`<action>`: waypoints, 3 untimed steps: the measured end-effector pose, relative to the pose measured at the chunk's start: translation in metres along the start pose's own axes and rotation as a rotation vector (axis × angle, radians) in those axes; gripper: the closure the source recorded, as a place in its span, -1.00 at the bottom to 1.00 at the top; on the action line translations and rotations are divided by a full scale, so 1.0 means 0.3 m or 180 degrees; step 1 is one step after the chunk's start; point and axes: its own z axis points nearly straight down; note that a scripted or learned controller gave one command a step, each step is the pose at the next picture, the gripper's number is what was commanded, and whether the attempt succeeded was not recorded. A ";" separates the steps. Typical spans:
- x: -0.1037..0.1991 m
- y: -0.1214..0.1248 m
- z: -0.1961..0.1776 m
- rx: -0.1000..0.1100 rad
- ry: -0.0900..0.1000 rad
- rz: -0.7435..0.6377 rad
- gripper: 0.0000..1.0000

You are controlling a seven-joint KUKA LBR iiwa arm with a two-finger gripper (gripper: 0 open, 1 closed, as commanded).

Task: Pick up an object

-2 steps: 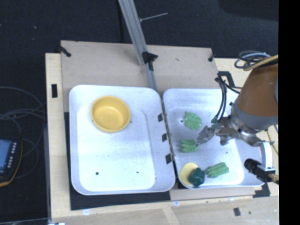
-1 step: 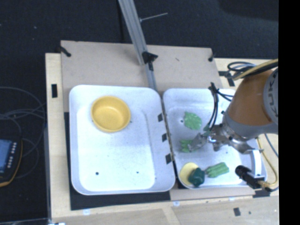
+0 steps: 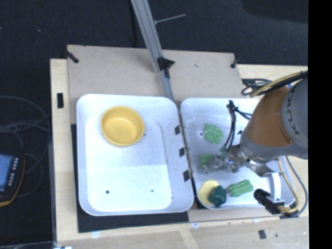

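Two bins side by side on my counter [image 3: 218, 231]

My jaws hang in the right bin [image 3: 193, 110]: one leafy piece [image 3: 212, 134] behind them, another [image 3: 240, 188] in front beside a small bowl [image 3: 206, 190] holding a lump [image 3: 218, 195]. Far to their left, a bowl [image 3: 122, 126] sits in the left bin [image 3: 129, 185].

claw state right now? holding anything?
Claw: cannot be told. It sits low in the right bin, over a small green object, with nothing visibly held.

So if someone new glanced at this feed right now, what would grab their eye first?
Probably the yellow bowl, sitting alone in the upper left of the left bin. Next, the grey arm with its orange band, reaching in over the right bin, where green pieces lie scattered and a small yellow dish sits at the front edge.
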 end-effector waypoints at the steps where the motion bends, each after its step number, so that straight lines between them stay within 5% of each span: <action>1: 0.001 0.005 -0.041 -0.0017 0.0003 0.0001 1.00; 3: 0.026 -0.003 -0.359 -0.0025 -0.0001 -0.0005 1.00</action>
